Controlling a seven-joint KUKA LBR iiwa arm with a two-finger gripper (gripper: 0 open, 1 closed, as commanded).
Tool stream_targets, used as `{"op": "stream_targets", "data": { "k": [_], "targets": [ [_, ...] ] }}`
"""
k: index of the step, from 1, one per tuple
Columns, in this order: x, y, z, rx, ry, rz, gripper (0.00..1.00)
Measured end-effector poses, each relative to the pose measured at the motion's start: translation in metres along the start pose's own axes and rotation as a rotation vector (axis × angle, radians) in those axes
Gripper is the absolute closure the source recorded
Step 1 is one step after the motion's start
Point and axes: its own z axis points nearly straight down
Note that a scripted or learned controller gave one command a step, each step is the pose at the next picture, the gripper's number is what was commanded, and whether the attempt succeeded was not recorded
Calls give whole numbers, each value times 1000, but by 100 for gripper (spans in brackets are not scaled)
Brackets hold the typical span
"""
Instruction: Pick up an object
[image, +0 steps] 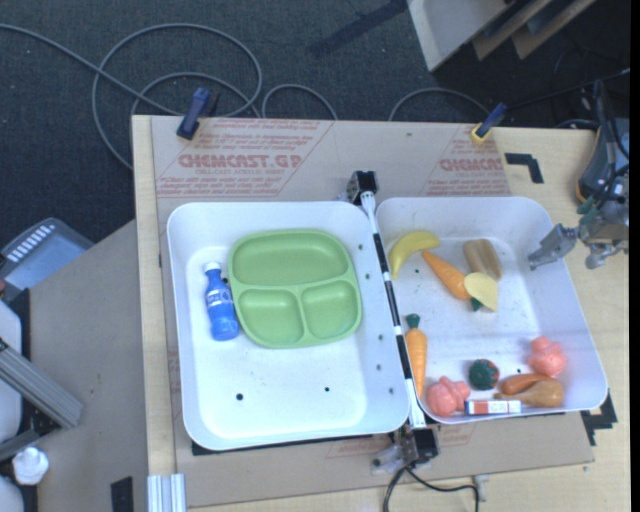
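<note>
A: Where is the gripper (572, 246)?

B: At the right bin's (560, 300) right rim, toward the far side. Its fingers look spread apart with nothing between them.

A: What lies in that bin?

B: A banana (410, 247) at the far left, an orange carrot (446, 276) beside it, a tan block (481, 258) and a yellow slice (483, 291) near the middle. Another carrot (416, 352) lies along the left wall. Near side: a pink toy (447, 395), a green ball (484, 373), a marker (493, 407), an orange piece (532, 388), another pink lump (547, 356).

A: And the left bin (200, 400)?

B: A green divided plate (295, 288), with a blue bottle (220, 303) just left of it.
</note>
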Motion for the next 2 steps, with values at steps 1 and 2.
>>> {"op": "stream_targets", "data": {
  "k": [1, 2],
  "targets": [
    [50, 49, 147, -2, 0, -1, 0],
    [4, 104, 146, 6, 13, -4, 0]
  ]
}}
